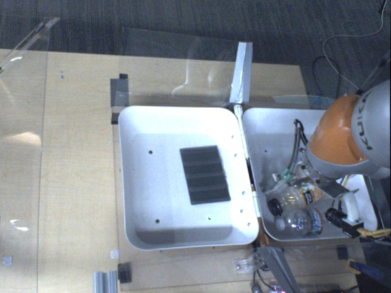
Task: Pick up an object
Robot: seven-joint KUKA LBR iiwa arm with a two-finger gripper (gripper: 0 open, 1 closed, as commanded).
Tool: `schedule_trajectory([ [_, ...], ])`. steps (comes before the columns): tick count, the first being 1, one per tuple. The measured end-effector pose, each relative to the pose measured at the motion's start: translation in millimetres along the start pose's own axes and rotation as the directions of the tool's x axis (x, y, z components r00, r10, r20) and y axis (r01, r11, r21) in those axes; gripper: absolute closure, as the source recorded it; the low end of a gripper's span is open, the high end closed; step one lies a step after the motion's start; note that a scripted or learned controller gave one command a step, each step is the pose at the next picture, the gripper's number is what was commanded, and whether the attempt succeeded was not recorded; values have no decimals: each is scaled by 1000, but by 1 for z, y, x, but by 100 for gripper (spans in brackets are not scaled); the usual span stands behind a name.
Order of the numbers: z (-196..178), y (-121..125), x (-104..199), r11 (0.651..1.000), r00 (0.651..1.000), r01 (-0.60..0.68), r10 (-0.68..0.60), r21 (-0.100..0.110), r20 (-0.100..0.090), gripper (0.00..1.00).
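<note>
Arm (342, 136) low over right bin (263, 133), among bottles (299, 220). Gripper (298, 182) state: cannot tell. No object seen lifted; pickup remains outstanding.

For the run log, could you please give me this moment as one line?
arm: over right bin | hand: low among bottles | left bin: dark ridged block | pick: unconfirmed

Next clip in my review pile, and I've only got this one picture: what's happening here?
The grey arm with the orange band reaches in from the right and is low over the right bin, above a jumble that includes a clear plastic bottle and a small dark-capped bottle. Whether anything is gripped cannot be told from here. The left bin holds a flat, dark ribbed block, lying untouched.
</note>
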State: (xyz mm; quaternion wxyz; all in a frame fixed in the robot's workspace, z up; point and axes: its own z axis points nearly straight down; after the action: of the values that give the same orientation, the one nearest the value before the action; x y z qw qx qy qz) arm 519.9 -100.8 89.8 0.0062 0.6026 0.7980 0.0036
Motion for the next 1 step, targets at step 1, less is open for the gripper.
schedule_trajectory([
  [1,2,70,-18,982,982,-190,190,3,-2,0],
])
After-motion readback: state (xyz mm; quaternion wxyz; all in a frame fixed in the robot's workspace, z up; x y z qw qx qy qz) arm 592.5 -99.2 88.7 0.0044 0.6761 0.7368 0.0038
